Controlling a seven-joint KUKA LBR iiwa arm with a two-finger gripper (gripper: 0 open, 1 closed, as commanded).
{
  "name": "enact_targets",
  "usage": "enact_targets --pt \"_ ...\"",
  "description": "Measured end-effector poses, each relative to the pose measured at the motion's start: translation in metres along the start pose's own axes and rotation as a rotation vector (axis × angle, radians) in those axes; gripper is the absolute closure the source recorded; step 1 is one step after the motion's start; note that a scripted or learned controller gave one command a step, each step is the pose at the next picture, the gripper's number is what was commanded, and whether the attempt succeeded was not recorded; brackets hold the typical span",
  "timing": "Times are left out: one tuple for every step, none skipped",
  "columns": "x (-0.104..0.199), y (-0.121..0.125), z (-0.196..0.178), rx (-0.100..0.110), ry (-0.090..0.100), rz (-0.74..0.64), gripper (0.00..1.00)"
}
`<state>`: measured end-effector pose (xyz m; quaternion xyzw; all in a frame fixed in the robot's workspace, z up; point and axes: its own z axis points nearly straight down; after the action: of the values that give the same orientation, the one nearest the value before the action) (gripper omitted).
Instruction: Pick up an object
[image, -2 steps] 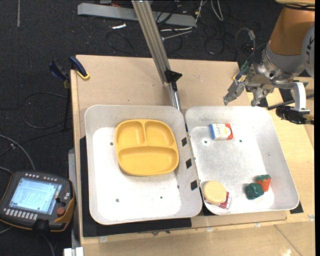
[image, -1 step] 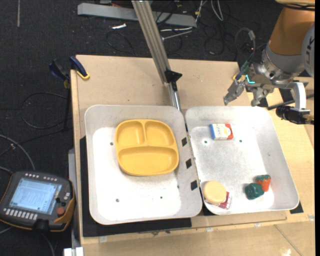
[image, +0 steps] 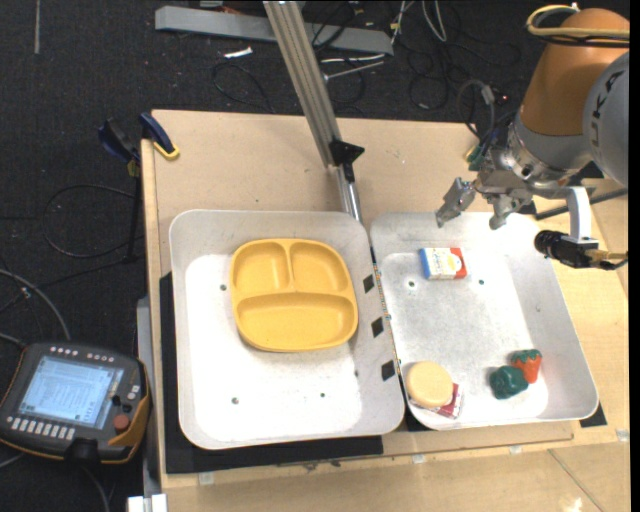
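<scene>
The yellow tray (image: 294, 295) fills the left bin (image: 200, 330), too wide to grip. In the right bin (image: 560, 330), the box (image: 442, 263) sits nearest; the claw (image: 478, 207) hangs spread above, holding nothing, and could nudge it aside.

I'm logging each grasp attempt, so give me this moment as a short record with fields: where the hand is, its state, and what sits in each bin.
hand position: hand above the far edge of the right bin, over no item
hand state: open, nothing between its fingers
left bin: yellow divided plate
right bin, far side: small blue, white and red box
right bin, near edge: round tan item on a wrapper
right bin, near right corner: green and orange toy
task status: nothing picked up yet
</scene>
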<state>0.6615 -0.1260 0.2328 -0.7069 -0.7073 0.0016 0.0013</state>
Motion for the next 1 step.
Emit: enact_targets --pt "0.0033 0.0006 0.0436 0.0 0.0 -0.001 0.0"
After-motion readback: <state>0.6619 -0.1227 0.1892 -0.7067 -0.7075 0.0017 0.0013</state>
